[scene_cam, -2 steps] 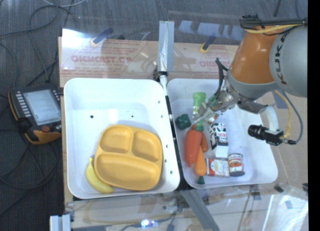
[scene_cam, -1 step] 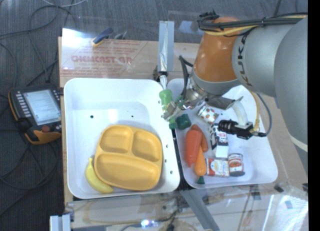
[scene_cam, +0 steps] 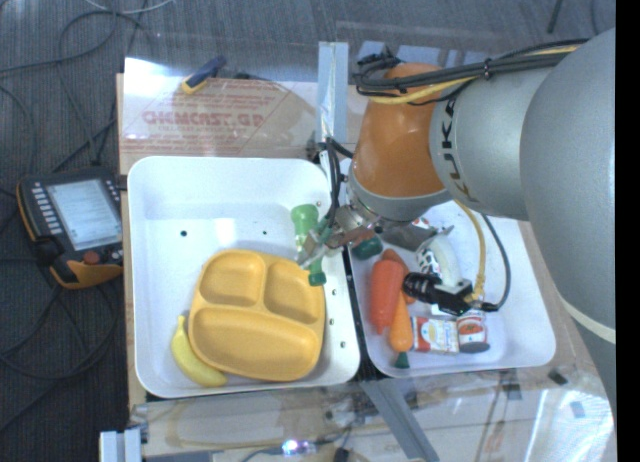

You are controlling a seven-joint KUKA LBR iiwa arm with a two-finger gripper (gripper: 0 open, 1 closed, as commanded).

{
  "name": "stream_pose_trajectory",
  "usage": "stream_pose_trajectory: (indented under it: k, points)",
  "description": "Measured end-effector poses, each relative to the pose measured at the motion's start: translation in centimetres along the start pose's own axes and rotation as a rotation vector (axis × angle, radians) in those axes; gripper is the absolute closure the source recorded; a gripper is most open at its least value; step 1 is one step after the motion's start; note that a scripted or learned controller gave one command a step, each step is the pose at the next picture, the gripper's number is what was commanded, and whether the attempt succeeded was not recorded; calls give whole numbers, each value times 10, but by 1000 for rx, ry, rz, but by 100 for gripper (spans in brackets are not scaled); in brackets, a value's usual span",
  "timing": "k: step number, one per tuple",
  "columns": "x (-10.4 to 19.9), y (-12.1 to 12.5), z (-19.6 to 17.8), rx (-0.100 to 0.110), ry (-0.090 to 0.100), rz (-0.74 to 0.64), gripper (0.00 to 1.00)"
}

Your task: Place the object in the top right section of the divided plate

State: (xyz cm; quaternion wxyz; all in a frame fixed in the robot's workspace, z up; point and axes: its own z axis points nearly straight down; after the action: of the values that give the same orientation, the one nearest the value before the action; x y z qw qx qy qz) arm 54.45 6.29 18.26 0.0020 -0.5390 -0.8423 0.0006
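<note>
Grey carpet with loose cables surrounds the bench; a teach pendant (scene_cam: 70,225) lies on the floor beyond the left bin (scene_cam: 160,185). In that bin, the yellow divided plate (scene_cam: 258,315) sits with a banana (scene_cam: 190,355) touching its lower-left edge. The right bin (scene_cam: 530,335) holds a carrot (scene_cam: 387,295) and a small carton (scene_cam: 448,333). The arm (scene_cam: 480,140) reaches over the divider; gripper (scene_cam: 318,242) hangs above the plate's top right section, pinching a green object (scene_cam: 305,218).
</note>
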Motion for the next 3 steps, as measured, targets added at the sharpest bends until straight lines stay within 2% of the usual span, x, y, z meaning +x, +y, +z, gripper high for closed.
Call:
stream_pose_trajectory:
  k: [1, 2, 3]
  points:
    - [0, 0, 0, -1, 0, 1, 0]
    - [1, 1, -8, 1, 3, -1, 100]
    - [38, -50, 0, 0, -1, -248, 100]
